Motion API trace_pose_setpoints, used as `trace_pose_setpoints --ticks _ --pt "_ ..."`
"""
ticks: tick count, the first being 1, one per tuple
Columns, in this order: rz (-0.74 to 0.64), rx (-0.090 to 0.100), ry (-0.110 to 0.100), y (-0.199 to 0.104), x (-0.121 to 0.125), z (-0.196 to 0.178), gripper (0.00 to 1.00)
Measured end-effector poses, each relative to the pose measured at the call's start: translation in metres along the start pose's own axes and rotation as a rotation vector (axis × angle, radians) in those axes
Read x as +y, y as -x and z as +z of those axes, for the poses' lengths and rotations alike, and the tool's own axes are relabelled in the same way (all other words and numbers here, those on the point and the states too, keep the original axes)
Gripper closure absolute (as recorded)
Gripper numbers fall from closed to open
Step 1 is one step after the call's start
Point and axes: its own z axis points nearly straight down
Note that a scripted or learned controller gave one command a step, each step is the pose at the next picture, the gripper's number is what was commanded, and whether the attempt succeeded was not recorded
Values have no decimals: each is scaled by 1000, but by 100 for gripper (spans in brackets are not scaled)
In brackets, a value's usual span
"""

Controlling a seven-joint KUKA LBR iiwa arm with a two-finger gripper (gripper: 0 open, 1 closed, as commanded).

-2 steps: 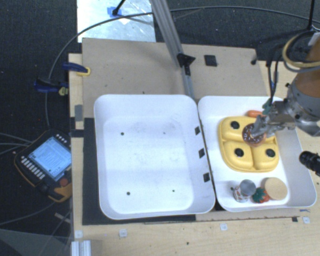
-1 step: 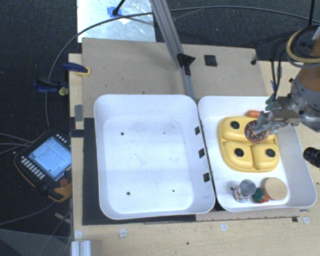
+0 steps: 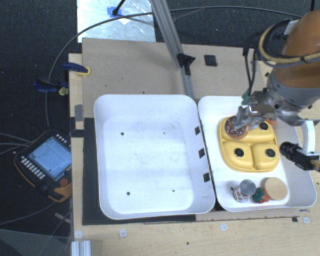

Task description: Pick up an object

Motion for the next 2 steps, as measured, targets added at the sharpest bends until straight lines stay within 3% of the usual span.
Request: trace_pose_setpoints --ticks 2 --pt "0 1 -1 -101 24 15 100"
